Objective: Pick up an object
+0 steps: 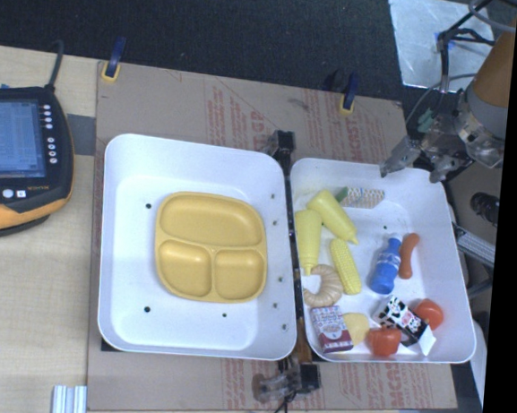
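Overhead still, nothing held yet.
Tool (415, 159) spread open and empty above far rim of right bin (458, 264); toys crowded below, corn cob (345, 264) touching bagel (323, 286), so likely to clip two or slip.

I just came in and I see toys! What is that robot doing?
The robot arm's gripper hangs above the far right corner of the right bin, with nothing in it. That bin holds toy food: yellow corn, a blue bottle, a red tomato and more. The left bin holds a yellow divided plate. The robot is meant to pick something up, but it hasn't touched any toy yet.
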You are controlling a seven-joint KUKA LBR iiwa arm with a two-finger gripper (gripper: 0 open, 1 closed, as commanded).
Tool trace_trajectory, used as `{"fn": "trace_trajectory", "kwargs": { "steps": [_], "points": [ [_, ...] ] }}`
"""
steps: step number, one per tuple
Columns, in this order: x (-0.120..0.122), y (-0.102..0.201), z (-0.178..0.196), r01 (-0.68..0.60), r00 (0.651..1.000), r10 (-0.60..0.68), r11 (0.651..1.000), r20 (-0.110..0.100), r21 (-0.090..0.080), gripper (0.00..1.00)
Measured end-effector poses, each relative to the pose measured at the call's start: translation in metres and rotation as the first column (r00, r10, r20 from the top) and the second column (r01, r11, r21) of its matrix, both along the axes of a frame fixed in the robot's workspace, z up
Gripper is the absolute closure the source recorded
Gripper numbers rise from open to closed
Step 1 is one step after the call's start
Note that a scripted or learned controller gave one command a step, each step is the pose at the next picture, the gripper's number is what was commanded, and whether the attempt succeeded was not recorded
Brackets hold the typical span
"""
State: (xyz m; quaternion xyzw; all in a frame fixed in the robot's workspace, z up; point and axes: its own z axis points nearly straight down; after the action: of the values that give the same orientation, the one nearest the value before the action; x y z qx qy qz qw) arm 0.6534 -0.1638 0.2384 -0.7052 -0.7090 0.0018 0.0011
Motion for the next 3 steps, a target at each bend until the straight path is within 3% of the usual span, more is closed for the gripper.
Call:
{"fn": "trace_trajectory", "kwargs": {
  "steps": [1, 2, 3],
  "points": [
    [-0.028, -0.039, -0.148, 0.0, 1.0, 0.0, 1.0, -0.003, 0.0, 0.0],
    [-0.079, -0.014, -0.147, 0.0, 1.0, 0.0, 1.0, -0.001, 0.0, 0.0],
    [-0.107, -0.017, -0.147, -0.001, 1.0, 0.001, 1.0, -0.001, 0.001, 0.0]
  ]
}}
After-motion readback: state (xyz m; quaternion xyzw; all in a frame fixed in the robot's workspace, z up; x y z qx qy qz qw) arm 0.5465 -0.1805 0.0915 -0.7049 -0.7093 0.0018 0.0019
